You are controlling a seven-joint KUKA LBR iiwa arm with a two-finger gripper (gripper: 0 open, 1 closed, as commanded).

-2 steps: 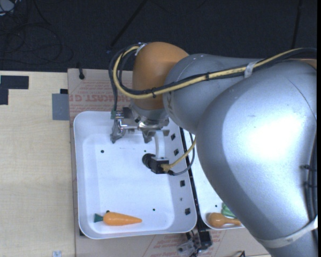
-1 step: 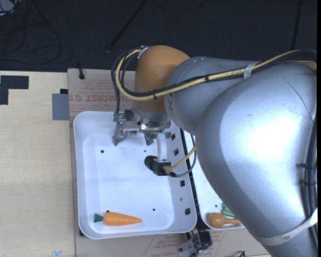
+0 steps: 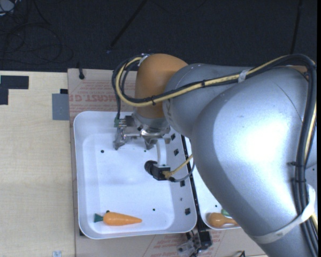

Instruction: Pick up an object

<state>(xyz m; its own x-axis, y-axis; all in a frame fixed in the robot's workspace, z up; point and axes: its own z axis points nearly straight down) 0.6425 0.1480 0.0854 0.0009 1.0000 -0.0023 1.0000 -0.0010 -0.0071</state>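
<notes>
An orange toy carrot (image 3: 120, 219) with a green tip lies flat near the front edge of the left bin (image 3: 88, 186). My gripper (image 3: 135, 136) hangs over the back part of that bin, under the orange wrist band (image 3: 152, 82), well away from the carrot. Nothing shows in its grasp. The big grey arm (image 3: 246, 149) hides most of the right bin.
A rounded orange object (image 3: 220, 220) peeks out in the right bin's front left corner under the arm. A black cable fitting (image 3: 152, 168) hangs below the wrist over the left bin. Wooden bench (image 3: 27, 170) lies to the left.
</notes>
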